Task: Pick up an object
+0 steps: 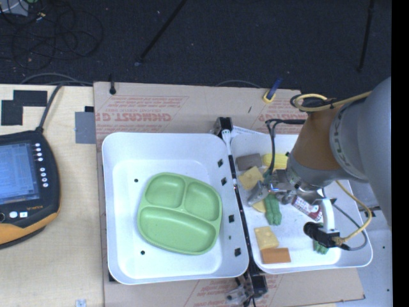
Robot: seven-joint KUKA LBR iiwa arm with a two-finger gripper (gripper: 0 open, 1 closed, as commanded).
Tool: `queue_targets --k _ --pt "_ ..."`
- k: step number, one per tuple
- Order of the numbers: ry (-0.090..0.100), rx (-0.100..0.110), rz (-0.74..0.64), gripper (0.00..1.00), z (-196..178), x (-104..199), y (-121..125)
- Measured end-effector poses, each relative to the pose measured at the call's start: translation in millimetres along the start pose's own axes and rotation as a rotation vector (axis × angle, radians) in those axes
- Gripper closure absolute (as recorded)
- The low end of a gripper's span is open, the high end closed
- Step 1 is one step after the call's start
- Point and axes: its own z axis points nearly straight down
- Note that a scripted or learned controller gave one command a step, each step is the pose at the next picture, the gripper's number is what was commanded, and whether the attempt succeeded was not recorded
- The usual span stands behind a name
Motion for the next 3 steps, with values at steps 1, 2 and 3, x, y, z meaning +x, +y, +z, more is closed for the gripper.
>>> queue_targets --k 1,2,3 --pt "-0.002 -0.004 0.002 0.00 -0.1 0.3 -8.3" --pt "-0.001 -0.005 0.003 0.00 -0.4 -4.3 -20.6" --pt "-0.003 -0.005 0.002 0.00 -0.5 -0.2 -21.6"
